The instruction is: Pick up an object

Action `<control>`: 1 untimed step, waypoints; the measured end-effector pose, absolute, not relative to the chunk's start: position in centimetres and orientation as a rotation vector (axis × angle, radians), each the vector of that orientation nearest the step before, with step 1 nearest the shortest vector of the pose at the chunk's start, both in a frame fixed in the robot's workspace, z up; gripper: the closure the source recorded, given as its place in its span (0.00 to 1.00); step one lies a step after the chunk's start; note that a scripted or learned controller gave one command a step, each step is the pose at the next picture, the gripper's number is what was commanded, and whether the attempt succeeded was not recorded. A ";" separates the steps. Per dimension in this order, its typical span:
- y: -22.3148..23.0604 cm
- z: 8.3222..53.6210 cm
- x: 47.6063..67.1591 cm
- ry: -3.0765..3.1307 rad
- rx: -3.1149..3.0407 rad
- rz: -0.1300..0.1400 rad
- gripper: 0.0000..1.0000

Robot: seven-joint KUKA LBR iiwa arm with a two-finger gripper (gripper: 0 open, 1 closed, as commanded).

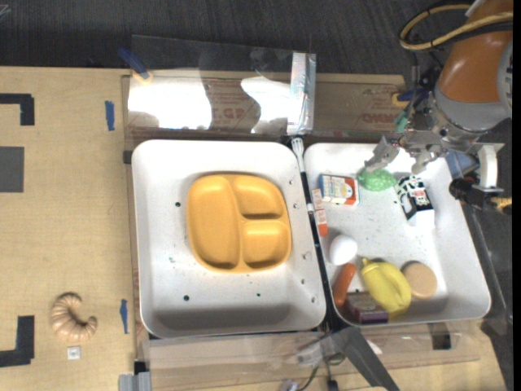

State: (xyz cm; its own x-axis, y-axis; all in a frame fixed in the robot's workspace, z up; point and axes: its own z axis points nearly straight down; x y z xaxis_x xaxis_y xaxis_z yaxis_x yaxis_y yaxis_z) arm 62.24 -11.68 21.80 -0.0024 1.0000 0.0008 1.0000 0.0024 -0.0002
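The pick looks barely begun: the grey arm with its orange band hangs over the far right corner of the right shallow white bin, and nothing appears lifted, so closing on something, raising it and carrying it clear all seem left to do. The left shallow white bin bears a large yellow-orange plastic tray with three compartments, lying flat and well apart from the arm. In the right bin, the two-finger gripper reaches down by the far wall with its metal fingers spread apart and nothing between them; just beside its tip rests a small round green object, the likeliest target, pale green and low, though too small to tell its make. Near it lie a small red-and-white carton and a small black-and-white carton. Toward the near wall sit a yellow banana-like toy, a round tan disc, a white egg-shaped thing and a slim orange-red carrot-like piece, crowded together. All still rest on the bin floor.
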 end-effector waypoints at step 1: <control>-15.5 14.2 58.2 -2.323 -2.108 0.006 0.00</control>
State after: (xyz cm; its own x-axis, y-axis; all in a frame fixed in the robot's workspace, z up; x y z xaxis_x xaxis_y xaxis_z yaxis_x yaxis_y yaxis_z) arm 58.23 -15.49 14.16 -0.0972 0.9953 0.0010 0.9952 0.0972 -0.0060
